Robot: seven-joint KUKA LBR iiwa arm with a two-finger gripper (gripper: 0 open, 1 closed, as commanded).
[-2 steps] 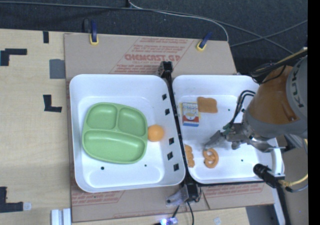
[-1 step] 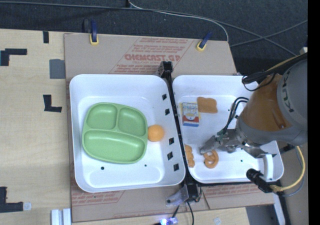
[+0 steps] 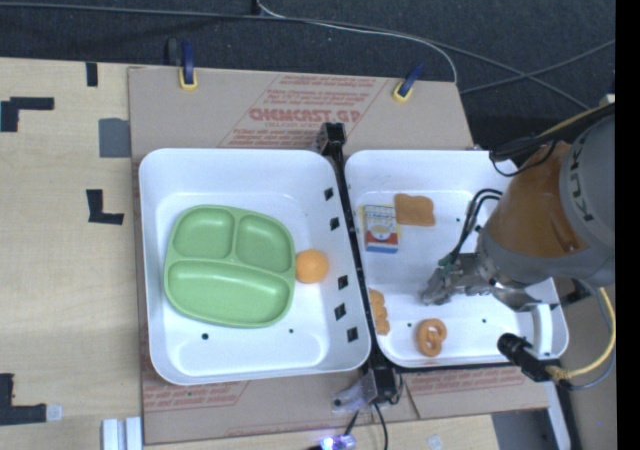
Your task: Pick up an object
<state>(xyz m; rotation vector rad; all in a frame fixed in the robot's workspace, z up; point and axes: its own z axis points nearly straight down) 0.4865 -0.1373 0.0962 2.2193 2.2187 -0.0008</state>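
Left bin [image 3: 160, 188] holds a green tray [image 3: 230, 266] with an orange [image 3: 312, 266] at three o'clock; right bin [image 3: 440, 166] has a pretzel [image 3: 431, 337], toast [image 3: 414, 209], a carton [image 3: 379, 228], and the gripper [image 3: 440, 288], grip unclear.

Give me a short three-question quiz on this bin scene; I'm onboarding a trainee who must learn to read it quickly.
1. True or false: the green divided plate lies in the left bin.
2. Which item lies nearest the claw? A) the orange ball B) the pretzel C) the small carton
3. Fill in: the toast slice lies in the ___ bin.

Key:
1. True; the orange ball sits just beside the plate.
2. B; the pretzel lies just below the claw in the right bin.
3. Right, beside the small carton.
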